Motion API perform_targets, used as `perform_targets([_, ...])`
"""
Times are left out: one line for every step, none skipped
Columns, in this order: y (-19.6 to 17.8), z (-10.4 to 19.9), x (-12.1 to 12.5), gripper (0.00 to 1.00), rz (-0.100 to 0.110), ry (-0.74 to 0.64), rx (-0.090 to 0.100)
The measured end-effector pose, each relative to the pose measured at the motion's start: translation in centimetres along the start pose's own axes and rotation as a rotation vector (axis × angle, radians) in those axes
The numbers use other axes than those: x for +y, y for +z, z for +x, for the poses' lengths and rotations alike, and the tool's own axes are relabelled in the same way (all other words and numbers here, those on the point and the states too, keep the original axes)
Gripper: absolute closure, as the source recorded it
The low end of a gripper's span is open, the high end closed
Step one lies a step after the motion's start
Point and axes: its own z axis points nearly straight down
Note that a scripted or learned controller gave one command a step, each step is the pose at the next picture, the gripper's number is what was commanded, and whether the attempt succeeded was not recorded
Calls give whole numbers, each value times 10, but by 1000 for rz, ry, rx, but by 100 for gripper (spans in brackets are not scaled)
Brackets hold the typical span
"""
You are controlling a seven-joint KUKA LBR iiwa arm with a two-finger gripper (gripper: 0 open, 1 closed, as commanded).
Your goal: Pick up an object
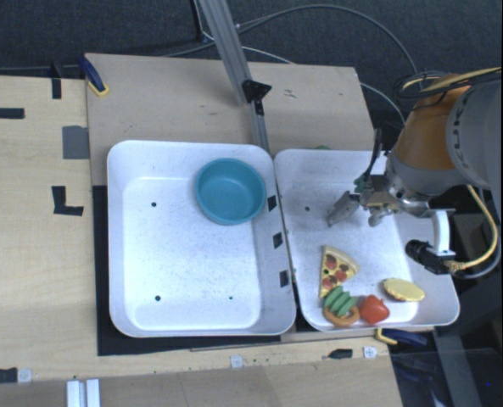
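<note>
My gripper (357, 216) hangs over the middle of the right bin (306, 185), its two fingers spread open with nothing between them. Below it, toward the bin's front, lies a pizza slice toy (336, 270). A green and orange vegetable toy (340, 305) and a red tomato toy (373, 309) sit at the front edge. A yellow round piece (403, 291) rests at the front right. In the left bin (149, 253) a blue bowl (230, 191) stands upright near the back right corner.
A grey metal pole (230, 45) slants down from the top to the divide between the bins. Cables (455, 261) loop beside the arm at the right. Tan bench surface (30, 227) surrounds the bins.
</note>
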Motion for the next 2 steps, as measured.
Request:
perform_targets([-13, 0, 1, 100, -5, -1, -1])
perform_targets([-57, 5, -3, 100, -9, 0, -1])
